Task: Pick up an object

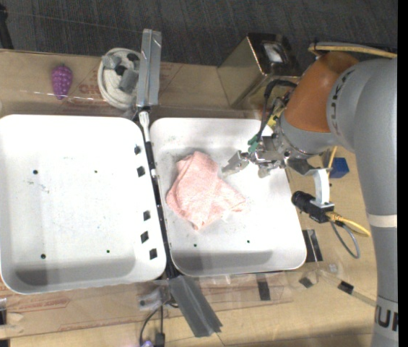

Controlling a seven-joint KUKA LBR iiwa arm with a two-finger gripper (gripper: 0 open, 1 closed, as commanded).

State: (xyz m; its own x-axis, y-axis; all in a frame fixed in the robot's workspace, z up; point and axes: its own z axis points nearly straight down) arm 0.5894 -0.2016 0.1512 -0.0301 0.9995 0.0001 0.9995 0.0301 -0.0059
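Observation:
A crumpled pink cloth [200, 191] lies in the middle of the right bin [276, 248]. My gripper [237, 164] hangs over the same bin, just up and to the right of the cloth, with its fingertips close to the cloth's upper right edge. Nothing shows between the fingers. The grey arm with its orange band [318, 100] reaches in from the right.
The left bin [66, 266] sits beside the right one, with a row of black clips along the divider [149, 194]. Behind the bins lie a purple toy [61, 80], a coil of white cable [119, 76] and a brown box [258, 63].

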